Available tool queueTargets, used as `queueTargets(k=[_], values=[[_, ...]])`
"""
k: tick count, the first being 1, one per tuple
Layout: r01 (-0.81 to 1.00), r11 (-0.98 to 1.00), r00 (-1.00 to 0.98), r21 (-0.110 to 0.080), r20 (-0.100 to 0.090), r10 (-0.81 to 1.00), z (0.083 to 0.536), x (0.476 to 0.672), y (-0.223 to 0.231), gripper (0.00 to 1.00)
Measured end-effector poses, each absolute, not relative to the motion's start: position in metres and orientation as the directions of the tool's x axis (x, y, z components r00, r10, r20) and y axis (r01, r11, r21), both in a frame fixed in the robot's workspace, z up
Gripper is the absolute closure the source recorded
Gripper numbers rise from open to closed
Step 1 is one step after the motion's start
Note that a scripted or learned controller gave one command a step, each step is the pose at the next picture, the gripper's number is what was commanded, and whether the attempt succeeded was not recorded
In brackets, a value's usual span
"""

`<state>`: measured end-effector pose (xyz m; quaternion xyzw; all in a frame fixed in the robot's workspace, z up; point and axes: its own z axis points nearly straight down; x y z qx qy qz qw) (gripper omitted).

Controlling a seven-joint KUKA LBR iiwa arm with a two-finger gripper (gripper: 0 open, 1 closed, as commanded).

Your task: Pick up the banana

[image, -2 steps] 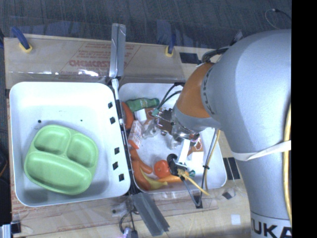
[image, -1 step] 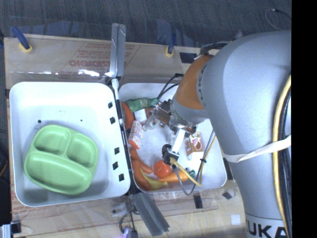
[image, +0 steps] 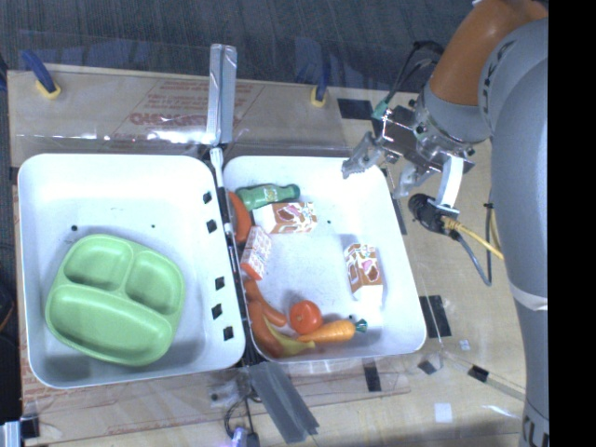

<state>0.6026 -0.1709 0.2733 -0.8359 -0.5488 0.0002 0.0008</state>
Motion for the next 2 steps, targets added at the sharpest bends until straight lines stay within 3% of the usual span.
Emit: queueTargets(k=[1, 2], values=[[0.948, -0.317, 0.317, -0.006, 0.001, 0.948, 0.134, 0.54, -0.186, 0.0], [0.971, -0.238, 0.238, 0.001, -0.009, 0.971, 0.116, 0.612, -0.157, 0.0]])
